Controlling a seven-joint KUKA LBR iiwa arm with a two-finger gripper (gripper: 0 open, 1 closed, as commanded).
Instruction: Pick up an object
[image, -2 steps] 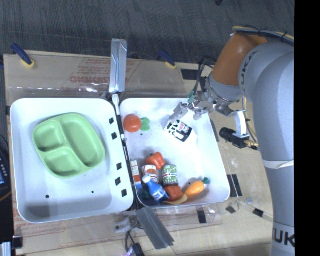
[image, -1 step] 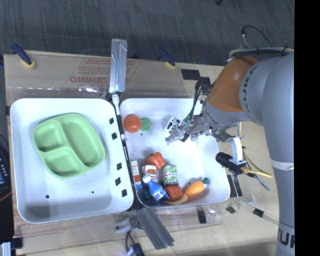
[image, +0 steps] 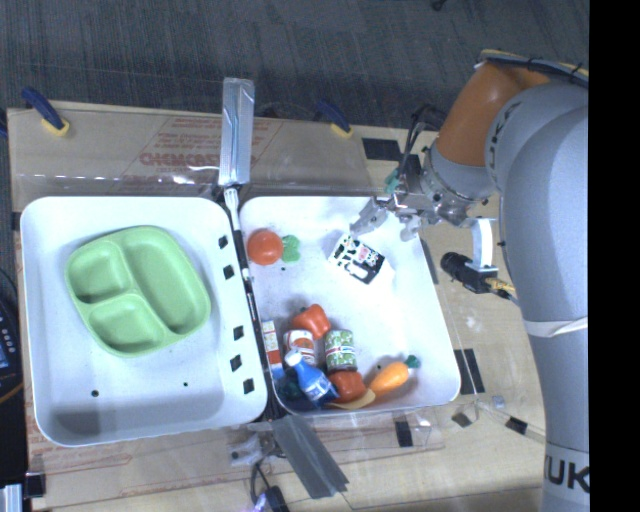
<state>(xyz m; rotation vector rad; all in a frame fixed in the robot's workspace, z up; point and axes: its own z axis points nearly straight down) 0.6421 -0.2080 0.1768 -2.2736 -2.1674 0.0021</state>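
My gripper (image: 386, 222) hangs over the far right part of the right bin (image: 425, 330), fingers spread, and I see nothing between them. A small black-and-white patterned box (image: 358, 258) lies just below and in front of the left fingertip (image: 364, 221); I cannot tell whether they touch. An orange-red ball (image: 264, 246) with a small green piece (image: 290, 247) beside it rests near the bin's left wall. At the bin's near edge lies a pile: an orange pepper (image: 311, 321), a green-labelled can (image: 339, 350), a blue bottle (image: 310, 381) and a carrot (image: 390, 376).
The left bin (image: 50, 400) holds a green divided plate (image: 138, 288). A metal strip (image: 236, 125) stands up at the far end of the wall between the bins. The grey arm (image: 545, 200) covers the bench's right side.
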